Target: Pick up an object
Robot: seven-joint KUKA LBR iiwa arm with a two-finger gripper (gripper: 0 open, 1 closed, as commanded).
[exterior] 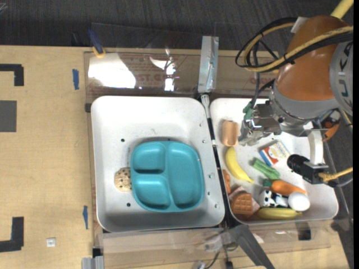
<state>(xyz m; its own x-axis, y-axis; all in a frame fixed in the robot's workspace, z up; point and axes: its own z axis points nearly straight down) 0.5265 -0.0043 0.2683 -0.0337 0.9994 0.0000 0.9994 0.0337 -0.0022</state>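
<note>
Camera view: the end effector (253, 125) is positioned over the right bin (327, 203), near that bin's far-left corner, below the grey wrist and the orange band (307, 55). Its metal parts are visible, but whether it stands wide or narrow cannot be told from this angle; no object is visible between them. The nearest candidate for the task is the tan cup (229, 132), which lies on its side just beside the end effector, toward the wall shared by the two bins. Its long axis runs roughly from the far edge toward the near edge of the bin. The banana (237, 165) lies next, toward the near edge from the cup, with its long axis also running far to near and curving toward the bin's centre. The green piece (261, 167) and the small card (273, 152) lie further toward the bin's middle. The left bin (106, 116) carries a teal divided plate (166, 175) with a cookie (123, 179) touching its left rim; both are well apart from the end effector. Judgement: a short lateral shift toward the shared wall would centre the end effector over the cup.
</note>
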